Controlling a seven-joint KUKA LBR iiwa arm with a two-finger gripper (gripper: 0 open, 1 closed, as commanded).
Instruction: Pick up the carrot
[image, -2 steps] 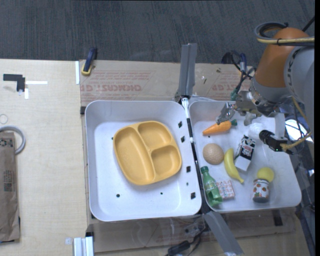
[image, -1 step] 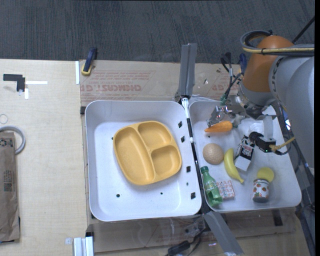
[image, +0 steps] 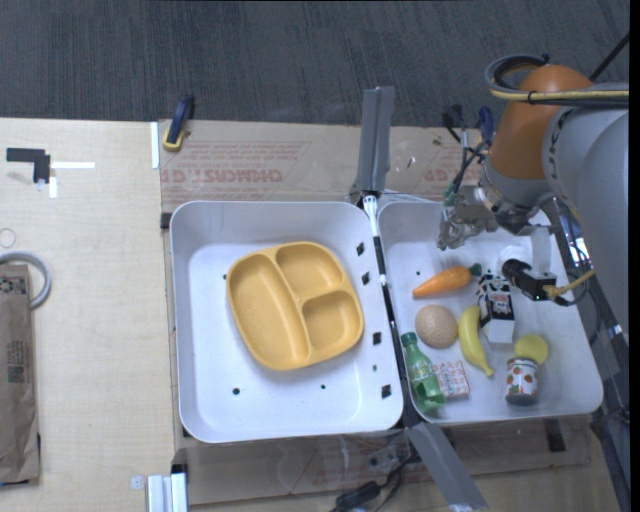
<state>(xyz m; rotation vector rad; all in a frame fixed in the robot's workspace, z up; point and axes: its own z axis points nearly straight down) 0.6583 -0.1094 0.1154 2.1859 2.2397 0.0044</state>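
Observation:
An orange carrot (image: 441, 282) with a green top lies in the right bin (image: 400, 232), pointing left, near the bin's middle. My gripper (image: 452, 237) hangs over the bin's far part, a short way above and behind the carrot. Nothing shows between its fingers, and they look close together. The grey arm with its orange band comes in from the upper right.
The right bin also holds a tan round fruit (image: 436, 326), a banana (image: 473, 340), a green bottle (image: 420, 371), a small milk carton (image: 495, 303), a lemon (image: 531, 349) and a small can (image: 520, 381). A yellow divided plate (image: 295, 304) sits in the left bin (image: 190, 300).

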